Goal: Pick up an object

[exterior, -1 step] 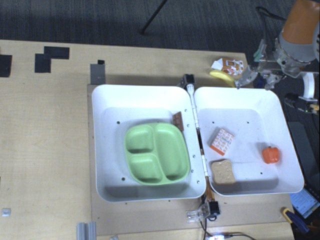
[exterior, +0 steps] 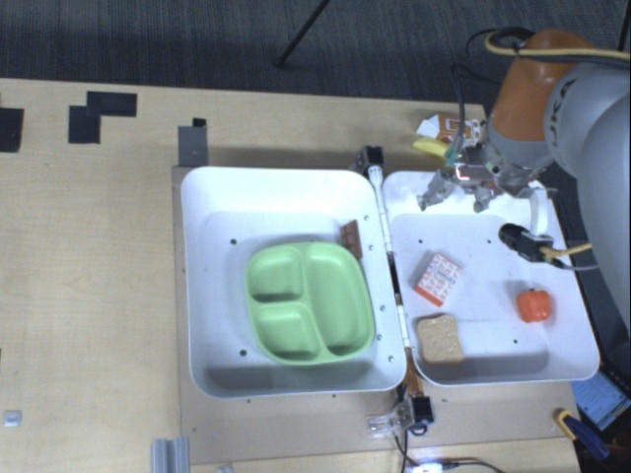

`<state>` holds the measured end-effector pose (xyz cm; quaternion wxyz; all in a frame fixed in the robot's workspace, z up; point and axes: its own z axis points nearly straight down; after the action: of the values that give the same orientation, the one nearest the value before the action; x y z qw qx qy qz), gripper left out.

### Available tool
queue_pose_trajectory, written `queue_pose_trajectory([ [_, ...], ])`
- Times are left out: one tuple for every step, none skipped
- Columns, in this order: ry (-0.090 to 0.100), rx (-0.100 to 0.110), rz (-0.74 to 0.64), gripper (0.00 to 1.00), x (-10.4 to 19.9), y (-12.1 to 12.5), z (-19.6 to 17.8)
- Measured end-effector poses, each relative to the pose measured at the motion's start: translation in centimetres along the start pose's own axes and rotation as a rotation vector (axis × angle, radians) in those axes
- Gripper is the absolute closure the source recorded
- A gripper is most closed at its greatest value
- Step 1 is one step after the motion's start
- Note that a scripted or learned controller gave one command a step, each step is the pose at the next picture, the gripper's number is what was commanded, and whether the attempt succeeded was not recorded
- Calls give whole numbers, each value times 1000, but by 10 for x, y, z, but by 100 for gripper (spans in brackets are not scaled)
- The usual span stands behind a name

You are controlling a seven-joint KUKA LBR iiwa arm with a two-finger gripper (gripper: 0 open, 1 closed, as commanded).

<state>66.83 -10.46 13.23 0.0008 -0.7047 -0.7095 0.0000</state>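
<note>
Tool (exterior: 456, 193) hovers at the right bin's (exterior: 582, 363) twelve o'clock edge, fingers spread, holding nothing, probably poised to descend; box (exterior: 437, 278), sponge (exterior: 440, 340) and tomato (exterior: 534, 305) lie toward six.

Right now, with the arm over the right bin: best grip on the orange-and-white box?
Take the orange-and-white box from straight above, fingers across its two long sides. It lies flat on the right bin floor, turned at a slant, so rotate the gripper to match. There is open floor all around it; the tan block sits apart, nearer the front wall.
</note>
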Motion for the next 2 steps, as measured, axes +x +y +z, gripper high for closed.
queue_pose_trajectory([
  [-1,-5,4,0,1,-117,32],
  [-3,-11,6,0,12,-167,46],
])
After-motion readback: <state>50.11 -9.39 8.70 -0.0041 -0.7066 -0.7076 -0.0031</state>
